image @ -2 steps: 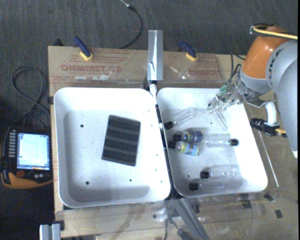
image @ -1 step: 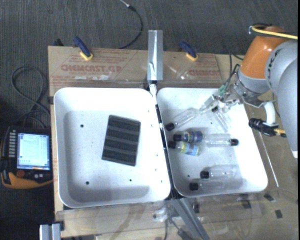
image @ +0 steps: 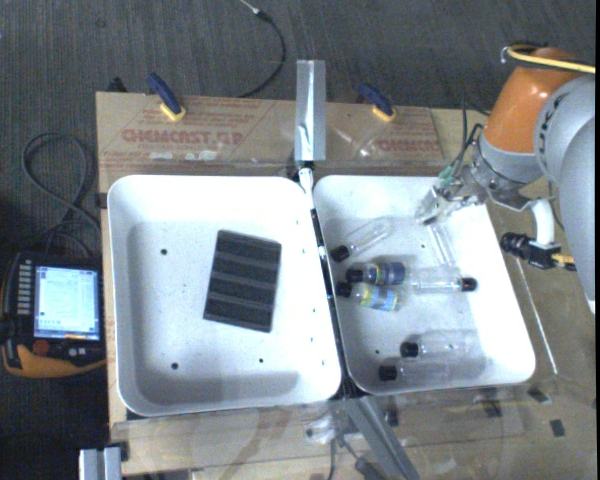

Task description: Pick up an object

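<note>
The grey arm's two-finger tool [image: 442,200] hangs over the far right corner of the right-hand shallow white bin [image: 520,363], just inside its rim; it is small and pale against the bin floor, so I cannot tell how it stands or whether it has anything in it. Every candidate in this bin lies toward the near left of the tool. Closest is a clear plastic tube [image: 368,236], its long axis running slantwise from the bin's left wall up toward the tool. Further in lies a clear vial with a dark cap [image: 440,283], lying roughly crosswise, and just beside it to the left two small dark-capped bottles with blue and yellow labels [image: 376,284], side by side and nearly touching. Near the front wall is another clear, dark-capped vial [image: 435,347], with a loose dark cap [image: 387,373] close by. The left-hand white bin [image: 130,368] holds a single flat, ribbed black rectangular block [image: 243,280], well apart from the tool, lying slightly askew. In my judgement the clear tube is the likeliest pick, calling for a short move down and left with the tool turned across its slanted axis.
</note>
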Robot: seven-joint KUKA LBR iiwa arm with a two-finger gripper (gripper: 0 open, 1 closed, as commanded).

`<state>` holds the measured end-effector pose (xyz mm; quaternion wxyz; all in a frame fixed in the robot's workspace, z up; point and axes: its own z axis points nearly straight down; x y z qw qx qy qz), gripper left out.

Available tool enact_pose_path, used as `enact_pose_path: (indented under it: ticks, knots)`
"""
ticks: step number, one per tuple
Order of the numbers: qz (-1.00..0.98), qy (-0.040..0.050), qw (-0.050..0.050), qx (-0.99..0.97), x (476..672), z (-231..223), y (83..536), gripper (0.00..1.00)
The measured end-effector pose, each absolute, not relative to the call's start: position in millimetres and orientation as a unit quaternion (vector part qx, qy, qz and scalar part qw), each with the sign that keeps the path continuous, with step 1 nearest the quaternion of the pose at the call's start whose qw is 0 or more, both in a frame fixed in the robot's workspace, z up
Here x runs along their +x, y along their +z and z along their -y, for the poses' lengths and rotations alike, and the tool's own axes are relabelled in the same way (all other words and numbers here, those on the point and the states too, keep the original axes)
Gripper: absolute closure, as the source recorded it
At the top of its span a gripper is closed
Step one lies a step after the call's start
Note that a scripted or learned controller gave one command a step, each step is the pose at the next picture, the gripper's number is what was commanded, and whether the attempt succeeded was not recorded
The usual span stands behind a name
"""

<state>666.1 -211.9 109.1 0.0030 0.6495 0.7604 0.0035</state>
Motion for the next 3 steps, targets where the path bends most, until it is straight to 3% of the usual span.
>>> enact_pose_path:
  ticks: [1,2,3]
  knots:
    - [-0.760,0.0034,0.003,0.649,666.1,211.8,109.1,0.00]
    - [-0.763,0.0005,0.005,0.646,650.8,205.5,89.1,0.00]
    - [-0.763,0.0017,0.007,0.647,652.2,205.4,100.7,1.00]
